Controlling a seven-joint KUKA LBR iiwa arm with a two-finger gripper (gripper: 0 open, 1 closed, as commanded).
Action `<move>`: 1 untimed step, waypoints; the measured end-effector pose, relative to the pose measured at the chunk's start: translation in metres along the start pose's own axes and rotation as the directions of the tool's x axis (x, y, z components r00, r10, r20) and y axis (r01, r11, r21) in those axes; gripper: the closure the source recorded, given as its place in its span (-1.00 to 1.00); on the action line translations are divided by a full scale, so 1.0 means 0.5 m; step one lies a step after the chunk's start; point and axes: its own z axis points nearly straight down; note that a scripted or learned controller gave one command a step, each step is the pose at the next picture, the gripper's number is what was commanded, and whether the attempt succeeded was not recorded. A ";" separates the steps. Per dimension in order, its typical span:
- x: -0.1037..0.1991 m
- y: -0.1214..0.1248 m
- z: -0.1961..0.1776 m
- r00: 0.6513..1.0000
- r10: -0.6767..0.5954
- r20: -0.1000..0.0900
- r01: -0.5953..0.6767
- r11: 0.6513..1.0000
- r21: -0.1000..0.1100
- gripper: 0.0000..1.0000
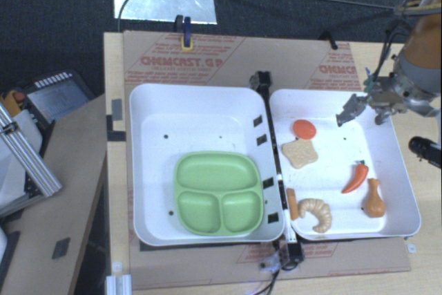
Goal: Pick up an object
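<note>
- Two shallow white bins sit side by side on the bench: the left bin (148, 148) carries a green divided plate (218, 191), the right bin (394, 162) holds a scatter of toy food.
- The grey arm enters from the right, its gripper (364, 109) poised over the upper right part of the right bin, fingers spread apart with nothing between them.
- Nearest candidate for a pick appears to be the red tomato (304, 128), lying to the left of the gripper and a little toward the camera, near the bin's inner wall.
- Just below the tomato and touching or nearly touching it lies a tan slice of bread (300, 153), flat on the bin floor.
- An orange-red chili pepper (356, 177) rests toward the near right of the bin, its long axis tilted from upper right to lower left; it lies almost directly toward the camera from the gripper.
- A brown pear-shaped piece (374, 199) sits just beside the pepper on its right, long axis roughly up and down in the view.
- A croissant (315, 213) curls near the front edge, with a small orange stick-like item (291, 204) against the dividing wall.
- Judged from this layout, no object has been lifted yet; the coming move likely calls for a shift left or toward the camera, then a descent.
</note>
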 end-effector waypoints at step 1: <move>0.001 0.004 -0.013 1.000 -0.002 0.002 0.002 1.000 -0.012 -1.00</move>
